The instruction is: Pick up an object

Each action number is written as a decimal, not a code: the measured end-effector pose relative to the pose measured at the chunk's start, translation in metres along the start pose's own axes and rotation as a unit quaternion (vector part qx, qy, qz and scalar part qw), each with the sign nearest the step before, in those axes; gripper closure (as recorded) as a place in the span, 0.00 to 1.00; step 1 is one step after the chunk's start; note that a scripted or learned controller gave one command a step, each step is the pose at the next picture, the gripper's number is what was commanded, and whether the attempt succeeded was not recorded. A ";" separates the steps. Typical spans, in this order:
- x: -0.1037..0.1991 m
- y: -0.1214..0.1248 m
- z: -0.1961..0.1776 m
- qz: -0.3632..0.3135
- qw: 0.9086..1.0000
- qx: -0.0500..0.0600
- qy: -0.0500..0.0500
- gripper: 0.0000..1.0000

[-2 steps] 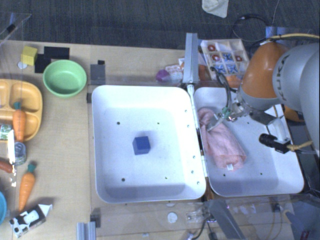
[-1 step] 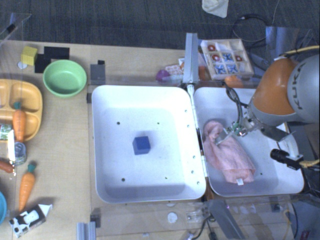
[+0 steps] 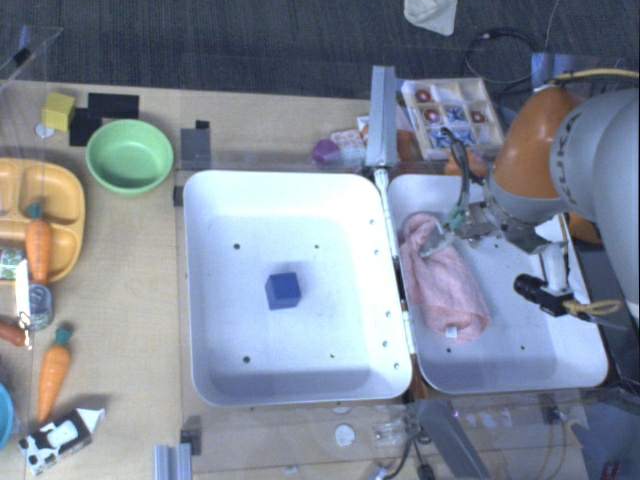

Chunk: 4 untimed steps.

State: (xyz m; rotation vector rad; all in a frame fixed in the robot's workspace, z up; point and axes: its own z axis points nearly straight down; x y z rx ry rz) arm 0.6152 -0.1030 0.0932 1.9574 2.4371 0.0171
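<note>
Two white bins are seen side by side on the surface, their inner rims meeting near the middle. The left bin (image 3: 290, 368) has wide bare floor on every side of a blue cube (image 3: 284, 289), which sits a little left of its centre, well apart from all four walls. The right bin (image 3: 520, 358) is tighter: a pink cloth (image 3: 444, 280) lies along its left wall, from near the far corner down to mid-floor, and the arm (image 3: 590, 158) crosses its far right corner. Bare floor is left along the near edge and in the near right part.

The cloth is soft, crumpled and pale pink, bunched at its far end and broader at its near end, where a small white tag shows.

The gripper (image 3: 447, 236) is placed at the far end of the cloth, touching or just above the bunched fabric. Whether anything is held by it cannot be told.

On the left edge of the surface a green bowl (image 3: 129, 155), a yellow tray (image 3: 55, 193) and two toy carrots (image 3: 38, 251) are seen. A patterned box (image 3: 450, 116) lies beyond the right bin. No writing can be read anywhere.
</note>
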 end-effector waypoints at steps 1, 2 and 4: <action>0.008 0.036 0.000 -0.077 0.997 0.000 -0.001 0.00; 0.008 -0.030 -0.001 -0.073 0.997 -0.001 0.000 0.00; 0.052 0.016 -0.093 0.110 0.994 0.005 0.001 1.00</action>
